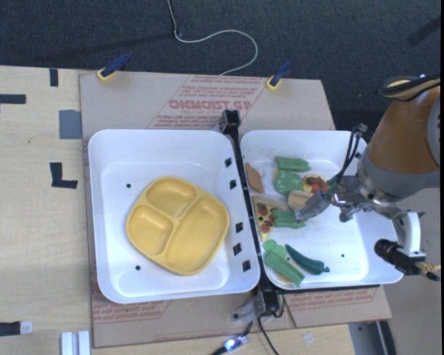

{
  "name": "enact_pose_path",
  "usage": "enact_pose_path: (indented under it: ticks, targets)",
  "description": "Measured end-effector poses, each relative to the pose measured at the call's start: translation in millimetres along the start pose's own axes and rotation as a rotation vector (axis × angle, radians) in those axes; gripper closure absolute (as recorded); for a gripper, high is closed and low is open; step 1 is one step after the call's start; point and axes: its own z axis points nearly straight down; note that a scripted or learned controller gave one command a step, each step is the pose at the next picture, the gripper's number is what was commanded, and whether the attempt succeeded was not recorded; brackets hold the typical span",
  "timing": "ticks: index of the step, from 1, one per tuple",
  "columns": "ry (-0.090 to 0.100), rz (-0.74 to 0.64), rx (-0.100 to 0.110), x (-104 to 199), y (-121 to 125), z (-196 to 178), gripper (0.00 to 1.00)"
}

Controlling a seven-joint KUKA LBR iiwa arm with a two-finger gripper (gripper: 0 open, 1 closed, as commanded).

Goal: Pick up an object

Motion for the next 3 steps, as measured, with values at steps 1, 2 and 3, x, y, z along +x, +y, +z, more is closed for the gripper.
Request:
enact_pose_path:
  ticks: [1, 2, 3]
  targets:
    - [-0.002, -0.003, -0.012, 0, 3, -5, 0.0]
    - [-0.001, -0.004, -0.007, 8, 5, 41, 0.0]
    - [-0.001, -0.004, -0.007, 14, 1, 87, 0.0]
